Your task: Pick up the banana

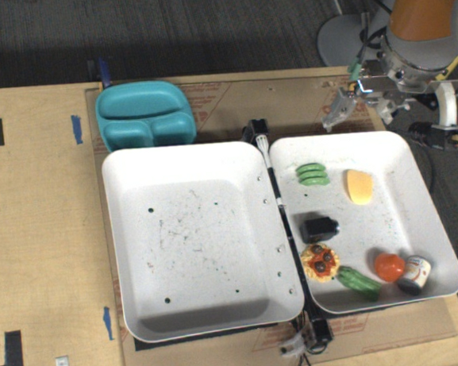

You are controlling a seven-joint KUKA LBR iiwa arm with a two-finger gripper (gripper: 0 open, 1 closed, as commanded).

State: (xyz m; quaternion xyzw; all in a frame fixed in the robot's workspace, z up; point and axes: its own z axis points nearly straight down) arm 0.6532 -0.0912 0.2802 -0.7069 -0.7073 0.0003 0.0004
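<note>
Yellow is the only clue to go on: the banana (359,187) looks like a short, stubby yellow piece, and I take it for the banana only because nothing else in the bins is that colour. It lies on the floor of the right bin (403,215), in the far half, a bit right of centre. Green pods (313,174) sit just to its left, apart from it, and a black block (319,228) lies nearer and to the left. A tomato (389,266) is well apart at the near side.

The gripper (341,111) hangs beyond the bin's far rim, over the cardboard, holding nothing. Whether it is open or closed I cannot tell from this angle. The arm (424,2) leans in from the far right.

To do this well, I'd say it should travel nearward and a little right until it is over the yellow piece. It should then come straight down, keeping off the pods. The piece looks low and smooth, so a shallow grab could slip.

The left bin (193,229) and teal tray (145,114) play no part.
</note>
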